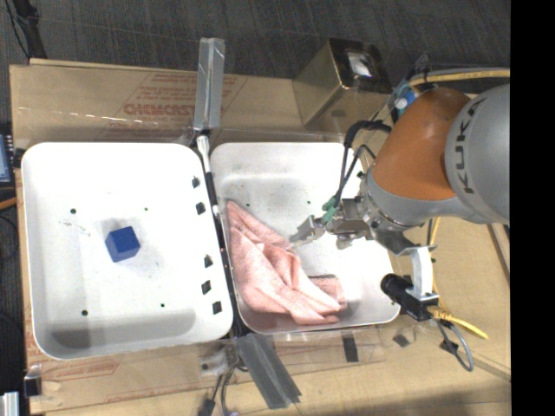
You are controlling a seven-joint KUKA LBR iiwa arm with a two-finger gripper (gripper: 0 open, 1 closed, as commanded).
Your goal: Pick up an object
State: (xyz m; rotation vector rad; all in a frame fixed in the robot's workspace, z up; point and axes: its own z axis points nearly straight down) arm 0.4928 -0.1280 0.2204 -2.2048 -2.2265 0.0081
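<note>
Grey arm with orange band (434, 159) is reaching in over the right shallow white bin (347, 159). Its gripper (305, 230) is hovering just beside the crumpled pink cloth (273, 271) lying in that bin (fingers: spread or pressed together, cannot tell). Small blue cube (122, 243) is sitting in the left white bin (52, 180).

1 fixed overhead camera, slanted down over 2 bins (52, 232).
</note>
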